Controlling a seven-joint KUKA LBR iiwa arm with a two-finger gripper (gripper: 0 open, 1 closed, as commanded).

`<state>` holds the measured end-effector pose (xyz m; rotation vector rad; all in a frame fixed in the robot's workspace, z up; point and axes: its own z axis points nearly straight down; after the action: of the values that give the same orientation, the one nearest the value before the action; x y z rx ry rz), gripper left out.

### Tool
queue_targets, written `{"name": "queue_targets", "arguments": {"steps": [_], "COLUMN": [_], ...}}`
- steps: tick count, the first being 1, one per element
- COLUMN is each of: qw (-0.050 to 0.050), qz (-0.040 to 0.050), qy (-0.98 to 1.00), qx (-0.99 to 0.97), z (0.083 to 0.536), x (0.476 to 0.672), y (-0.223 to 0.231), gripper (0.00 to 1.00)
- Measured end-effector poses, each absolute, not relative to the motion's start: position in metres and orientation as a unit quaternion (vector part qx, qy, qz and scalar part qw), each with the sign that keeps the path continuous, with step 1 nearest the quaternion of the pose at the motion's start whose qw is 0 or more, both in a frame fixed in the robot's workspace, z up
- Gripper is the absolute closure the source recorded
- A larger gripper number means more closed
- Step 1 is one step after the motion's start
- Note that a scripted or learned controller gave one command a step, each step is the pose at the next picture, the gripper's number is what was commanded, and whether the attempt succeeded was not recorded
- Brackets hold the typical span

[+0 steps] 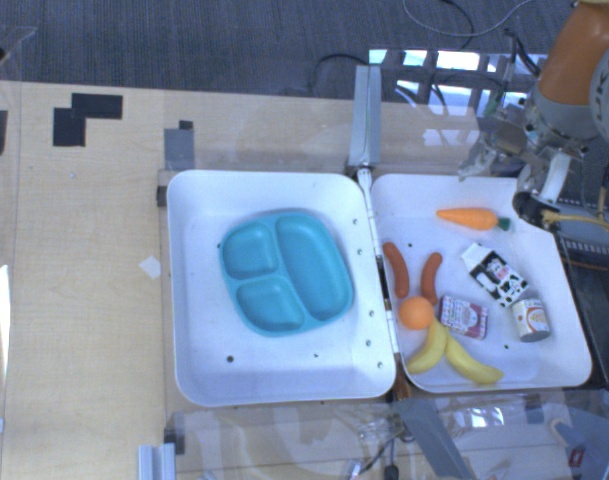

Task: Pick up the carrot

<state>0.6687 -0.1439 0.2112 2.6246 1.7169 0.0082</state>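
The orange, tapered plastic carrot (469, 218) lies alone at the far end of the right white bin (414, 208), apart from the other toys, so probably easy to reach. The tool (487, 151) hovers just past the far rim; I cannot tell whether it is released or clenched.

Bright, even light from overhead: the white bins (199, 268) nearly glow, shadows are faint, and glare streaks the clear panel (2, 298) at left.

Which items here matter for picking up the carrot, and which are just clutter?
Job: carrot, in the right bin; gripper.

Lying about: two sausages, orange, bananas, cow-patterned carton, red packet, small can, blue divided plate in the left bin.
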Motion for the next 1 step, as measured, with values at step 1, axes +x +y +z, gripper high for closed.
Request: {"name": "queue_targets", "arguments": {"steps": [1], "qw": [0.002], "qz": [0.0024], "qy": [0.563], "qx": [0.827], "z": [0.0999], "x": [0.6672], "y": [-0.1397], "gripper": [0.00]}}
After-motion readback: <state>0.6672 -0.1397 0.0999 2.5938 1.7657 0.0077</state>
